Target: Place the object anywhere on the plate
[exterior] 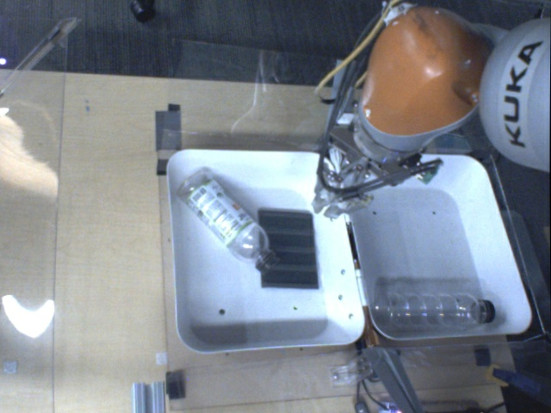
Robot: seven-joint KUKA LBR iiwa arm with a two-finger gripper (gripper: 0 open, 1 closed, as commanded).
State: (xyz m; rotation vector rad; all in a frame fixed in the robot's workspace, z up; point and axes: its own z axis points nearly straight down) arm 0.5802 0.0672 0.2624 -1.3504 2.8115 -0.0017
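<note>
Glossy white bins point(185, 317), ribbed black plate point(289, 248)

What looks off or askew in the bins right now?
Nothing spilled or visibly damaged. Both clear plastic bottles lie on their sides: one diagonally in the left bin, its cap end touching the black ribbed plate; the other along the right bin's near wall. The gripper hangs over the divide between bins.

bottle point(221, 215): clear plastic | bins point(198, 317): glossy white | bench point(95, 231): wood
</note>
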